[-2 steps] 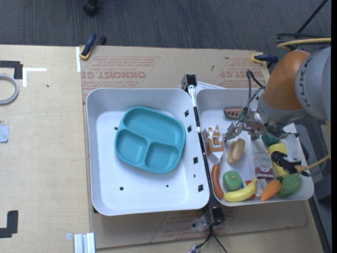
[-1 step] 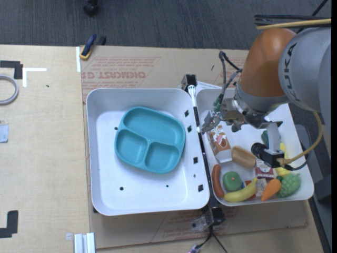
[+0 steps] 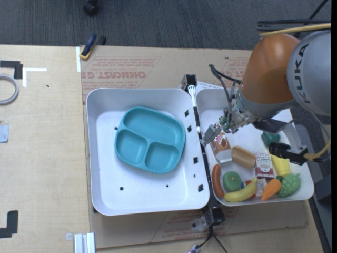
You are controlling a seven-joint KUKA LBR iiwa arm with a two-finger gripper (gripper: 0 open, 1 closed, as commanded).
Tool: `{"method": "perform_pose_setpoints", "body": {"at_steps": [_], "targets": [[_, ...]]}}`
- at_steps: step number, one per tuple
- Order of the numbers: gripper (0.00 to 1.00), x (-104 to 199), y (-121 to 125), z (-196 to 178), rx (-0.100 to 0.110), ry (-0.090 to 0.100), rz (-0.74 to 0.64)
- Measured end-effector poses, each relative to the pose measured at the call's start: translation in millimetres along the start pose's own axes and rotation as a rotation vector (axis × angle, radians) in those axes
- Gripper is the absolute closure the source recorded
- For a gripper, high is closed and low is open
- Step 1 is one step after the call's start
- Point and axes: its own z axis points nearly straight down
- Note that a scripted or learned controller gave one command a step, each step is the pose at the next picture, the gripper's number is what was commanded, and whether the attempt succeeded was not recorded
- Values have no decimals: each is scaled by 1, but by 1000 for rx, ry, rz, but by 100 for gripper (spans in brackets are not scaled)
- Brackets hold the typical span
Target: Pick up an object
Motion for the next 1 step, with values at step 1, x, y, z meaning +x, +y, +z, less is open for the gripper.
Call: {"method": "perform_pose_setpoints", "body": {"at_steps": [1], "targets": [[100,-1,1,-10,-3,-2,4]]}}
